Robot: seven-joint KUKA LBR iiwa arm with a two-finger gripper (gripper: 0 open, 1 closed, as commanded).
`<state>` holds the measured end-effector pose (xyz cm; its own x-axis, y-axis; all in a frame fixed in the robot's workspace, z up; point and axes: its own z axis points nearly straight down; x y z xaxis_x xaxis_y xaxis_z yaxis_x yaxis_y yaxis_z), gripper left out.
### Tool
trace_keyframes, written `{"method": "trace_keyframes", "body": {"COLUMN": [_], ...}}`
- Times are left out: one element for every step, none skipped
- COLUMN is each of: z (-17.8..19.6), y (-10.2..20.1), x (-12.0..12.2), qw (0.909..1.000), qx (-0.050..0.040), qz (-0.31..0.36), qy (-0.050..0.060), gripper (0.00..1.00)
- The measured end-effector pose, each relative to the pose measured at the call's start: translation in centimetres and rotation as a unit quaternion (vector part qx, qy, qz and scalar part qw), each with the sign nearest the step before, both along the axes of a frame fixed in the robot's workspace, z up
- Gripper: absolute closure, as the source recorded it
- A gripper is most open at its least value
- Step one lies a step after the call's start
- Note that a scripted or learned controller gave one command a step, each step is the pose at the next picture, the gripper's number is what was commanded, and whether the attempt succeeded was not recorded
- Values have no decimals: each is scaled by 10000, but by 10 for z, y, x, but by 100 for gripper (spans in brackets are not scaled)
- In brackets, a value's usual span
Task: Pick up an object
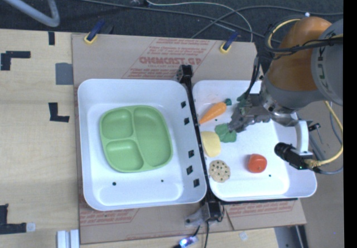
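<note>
Nearest the camera, a round speckled cookie [220, 171] lay at the front of the right white bin [290, 190], with a red tomato-like piece [256, 163] beside it and a pale yellow rounded piece [211, 143] just behind. The gripper [239, 122] stood low over a green leafy toy [226, 133], near an orange carrot [213, 111]; whether its jaws were clenched could not be told. A green sectioned plate [135, 138] occupied the left white bin [89, 129].

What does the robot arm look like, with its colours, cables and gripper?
The arm is grey and rounded, with a wide orange band above the wrist. Yellow and black cables loop around it near that band. The gripper is dark grey metal. A small black part with a white bracket is attached on the side.
</note>
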<state>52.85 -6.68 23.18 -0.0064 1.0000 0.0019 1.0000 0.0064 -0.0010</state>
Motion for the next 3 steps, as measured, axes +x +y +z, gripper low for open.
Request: {"method": "trace_keyframes", "body": {"z": [-5,-17,-23], "y": [54,106,159], "x": [-18,-24,-25], "qw": [10000,10000,10000], "qx": [-4,-6,-5], "qz": [-2,-2,4], "qy": [12,12,12], "gripper": [100,100,100]}}
